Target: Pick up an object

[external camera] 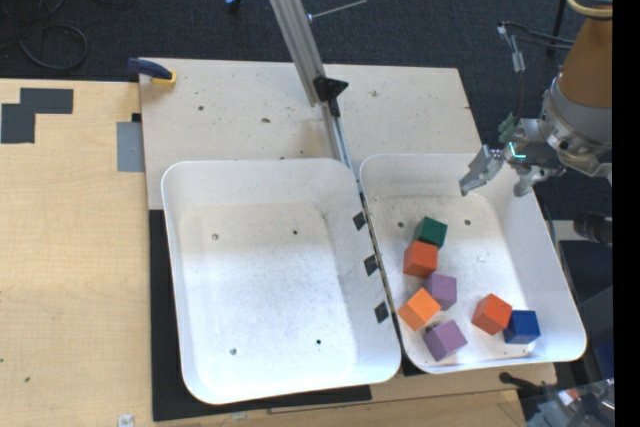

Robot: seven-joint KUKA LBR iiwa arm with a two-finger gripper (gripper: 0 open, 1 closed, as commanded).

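Two shallow white bins sit side by side on the counter (pixel 250 110), and the claw (pixel 500 175) hangs over the far right corner of the right bin (pixel 560 315), its two fingers spread wide with nothing between them. The left bin (pixel 200 215) lies well to the claw's left. A slanted aluminium rail (pixel 290 10) rises from the counter behind the bins, up and to the left of the claw. The grey arm (pixel 585 110), with its orange band (pixel 592 50), reaches in from the right just behind the claw.

Seven small blocks lie in the right bin, all below the claw toward the near side. Nearest it is a green cube (pixel 431 232), touching an orange-red cube (pixel 420 259) just beneath. Further down sit a purple cube (pixel 442 290) and an orange cube (pixel 419 308) pressed together, then another purple cube (pixel 444 339) just beside them. Almost straight below the claw, near the bin's front rim, a second orange-red cube (pixel 491 313) touches a blue cube (pixel 522 326). A blue-handled clamp (pixel 152 71) rests on the counter's far left corner, well apart from the claw
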